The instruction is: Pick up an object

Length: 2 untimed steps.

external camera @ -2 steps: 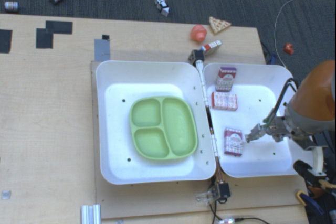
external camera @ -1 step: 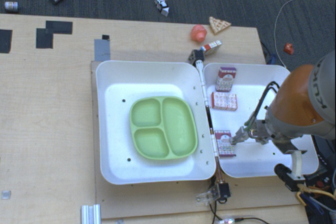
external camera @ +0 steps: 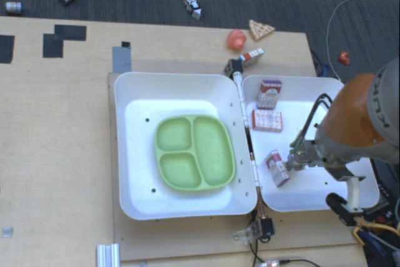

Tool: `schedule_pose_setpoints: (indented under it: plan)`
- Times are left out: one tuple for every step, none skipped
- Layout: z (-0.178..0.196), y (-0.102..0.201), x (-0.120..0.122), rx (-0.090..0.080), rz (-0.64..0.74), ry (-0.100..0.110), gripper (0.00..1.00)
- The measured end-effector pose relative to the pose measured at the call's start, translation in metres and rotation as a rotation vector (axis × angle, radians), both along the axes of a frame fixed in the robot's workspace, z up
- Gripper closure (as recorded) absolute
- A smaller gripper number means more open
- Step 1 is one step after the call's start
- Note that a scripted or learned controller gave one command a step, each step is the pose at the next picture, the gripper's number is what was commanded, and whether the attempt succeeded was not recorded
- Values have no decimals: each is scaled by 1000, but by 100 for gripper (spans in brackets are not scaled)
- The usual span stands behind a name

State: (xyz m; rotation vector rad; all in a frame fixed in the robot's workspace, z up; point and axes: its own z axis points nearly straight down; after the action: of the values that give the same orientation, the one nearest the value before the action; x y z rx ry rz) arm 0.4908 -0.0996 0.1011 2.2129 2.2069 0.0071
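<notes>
Arm over right bin, gripper low beside a small red-and-white pack; grip state can't be told.

Bench (external camera: 56, 153) carries two white bins: left bin (external camera: 134, 153) holds a green three-section tray (external camera: 195, 152); right bin (external camera: 312, 194) holds the loose items. Grey arm with orange band (external camera: 355, 115) reaches in from the right, gripper (external camera: 294, 158) down in the right bin, just beside or touching the small pack (external camera: 277, 168) lying tilted near the divider. Two more packs further back: red-white box (external camera: 269, 94), flat patterned one (external camera: 267, 120). On the bench behind the bins: red ball (external camera: 236, 39), pizza-slice toy (external camera: 260, 29).
</notes>
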Motion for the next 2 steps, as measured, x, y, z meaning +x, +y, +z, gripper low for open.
schedule_pose_setpoints:
  plan:
    - [0, 0, 0, 0, 0, 0, 0]
    - [10, 1, 2, 0, 3, -4, 100]
